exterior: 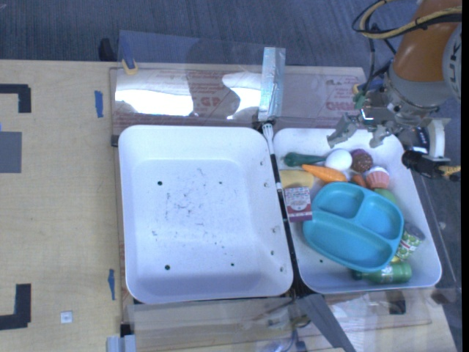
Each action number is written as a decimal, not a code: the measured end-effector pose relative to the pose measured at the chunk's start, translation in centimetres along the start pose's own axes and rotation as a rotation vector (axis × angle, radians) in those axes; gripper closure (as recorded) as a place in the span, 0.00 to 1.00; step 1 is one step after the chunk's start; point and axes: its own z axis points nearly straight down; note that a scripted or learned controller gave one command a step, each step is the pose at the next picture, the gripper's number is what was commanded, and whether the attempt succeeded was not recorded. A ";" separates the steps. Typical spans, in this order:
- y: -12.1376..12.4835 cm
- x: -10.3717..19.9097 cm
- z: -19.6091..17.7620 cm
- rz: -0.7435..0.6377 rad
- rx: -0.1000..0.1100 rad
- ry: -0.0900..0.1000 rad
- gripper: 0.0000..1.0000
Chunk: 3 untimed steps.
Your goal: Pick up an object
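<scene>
Pincer: the metal two-finger pincer (pixel 361 130) hangs over the far edge of the right shallow white plastic bin (pixel 429 266); its fingers are spread apart with nothing between them.
Arm: the grey arm with an orange band (pixel 429 28) rises up and to the right of the pincer.
White egg-shaped object (pixel 338 158): just below the pincer, slightly to its left.
Orange toy carrot (pixel 323 172): below-left of the pincer, touching the egg's lower side.
Dark brown round object (pixel 361 160): directly below the pincer, just beside the egg.
Pink-and-white cupcake toy (pixel 378 177): below-right of the pincer.
Dark green elongated toy (pixel 303 158): to the lower left of the pincer.
Blue plastic divided plate (pixel 354 224): well below the pincer, tilted, resting on other items.
Small red-and-white box (pixel 297 202): far below-left, just beside the plate.
Green bottle (pixel 388 273): furthest below the pincer, partly under the plate.
Left shallow white plastic bin (pixel 198 211): well to the left of the pincer.
Surface (pixel 51 211): tan board, far left of the pincer.
</scene>
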 end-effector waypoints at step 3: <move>-4.0 0.1 12.9 -0.011 -0.020 -0.002 0.00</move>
